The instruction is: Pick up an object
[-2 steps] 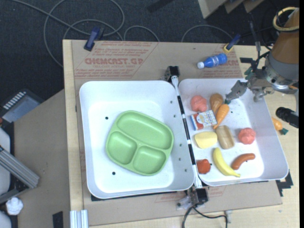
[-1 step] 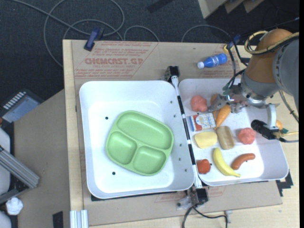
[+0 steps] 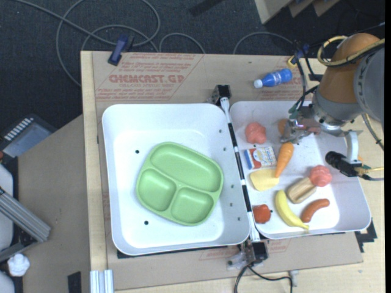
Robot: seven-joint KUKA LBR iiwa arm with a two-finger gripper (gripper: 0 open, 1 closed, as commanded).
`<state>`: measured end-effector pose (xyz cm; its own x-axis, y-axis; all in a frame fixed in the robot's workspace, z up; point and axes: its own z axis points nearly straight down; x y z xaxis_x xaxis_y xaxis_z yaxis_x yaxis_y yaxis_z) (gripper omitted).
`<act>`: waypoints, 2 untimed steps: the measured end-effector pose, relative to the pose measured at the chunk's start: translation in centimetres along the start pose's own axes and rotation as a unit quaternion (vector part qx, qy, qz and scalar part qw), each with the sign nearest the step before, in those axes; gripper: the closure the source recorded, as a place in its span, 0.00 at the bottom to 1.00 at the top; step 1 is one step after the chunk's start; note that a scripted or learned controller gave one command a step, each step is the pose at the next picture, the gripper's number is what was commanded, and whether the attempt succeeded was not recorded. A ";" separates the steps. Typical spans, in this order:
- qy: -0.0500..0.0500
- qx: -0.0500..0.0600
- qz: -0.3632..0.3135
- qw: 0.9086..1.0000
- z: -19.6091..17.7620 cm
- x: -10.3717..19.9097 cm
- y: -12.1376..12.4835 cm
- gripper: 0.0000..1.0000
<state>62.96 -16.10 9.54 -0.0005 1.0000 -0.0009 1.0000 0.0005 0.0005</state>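
Note:
My gripper (image 3: pixel 297 130) hangs over the far part of the right bin (image 3: pixel 360 207), with the arm coming in from the right. An orange carrot (image 3: pixel 284 158) lies slanted just below it, its thick end right by the gripper tip; contact between them is unclear. A pink lumpy toy (image 3: pixel 256 132) sits to the gripper's left. A small orange piece (image 3: pixel 282 126) shows beside the gripper. A red-and-white carton (image 3: pixel 259 157) and a yellow cheese wedge (image 3: pixel 264 179) lie left of the carrot.
The right bin also holds a banana (image 3: pixel 288 211), a bread roll (image 3: pixel 300 190), a sausage (image 3: pixel 314 209), a pink ball (image 3: pixel 320 176) and a tomato (image 3: pixel 261 213). A green divided plate (image 3: pixel 178 183) lies in the left bin (image 3: pixel 116 133). A blue bottle (image 3: pixel 273 79) lies on the bench behind.

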 end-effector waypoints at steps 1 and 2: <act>0.000 -0.001 0.000 1.000 -8.7 1.3 -4.4 1.00; 0.001 0.001 0.000 1.000 -9.6 3.0 -6.4 1.00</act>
<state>56.56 -13.06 19.12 -0.0005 1.0000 0.0012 1.0000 0.0005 -0.0017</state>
